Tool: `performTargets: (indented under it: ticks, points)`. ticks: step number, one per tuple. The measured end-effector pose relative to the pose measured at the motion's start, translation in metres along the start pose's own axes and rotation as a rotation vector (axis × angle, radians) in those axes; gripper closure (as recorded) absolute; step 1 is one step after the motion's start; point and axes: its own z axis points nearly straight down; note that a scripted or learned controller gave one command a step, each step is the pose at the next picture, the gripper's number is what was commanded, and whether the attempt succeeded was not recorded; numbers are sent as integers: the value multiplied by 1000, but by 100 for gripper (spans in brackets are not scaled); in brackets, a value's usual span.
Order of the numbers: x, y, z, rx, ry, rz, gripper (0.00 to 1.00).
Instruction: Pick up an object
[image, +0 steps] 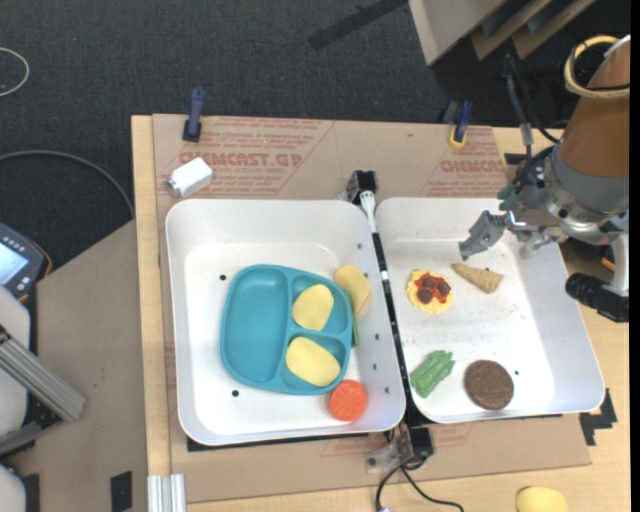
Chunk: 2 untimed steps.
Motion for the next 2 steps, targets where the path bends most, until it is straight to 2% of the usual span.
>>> performTargets:
  ticks: [1,2]
  points:
    - [78,-41,-27,2,3,-7,0]
    - [74,-39,-36,-2,0,0,100]
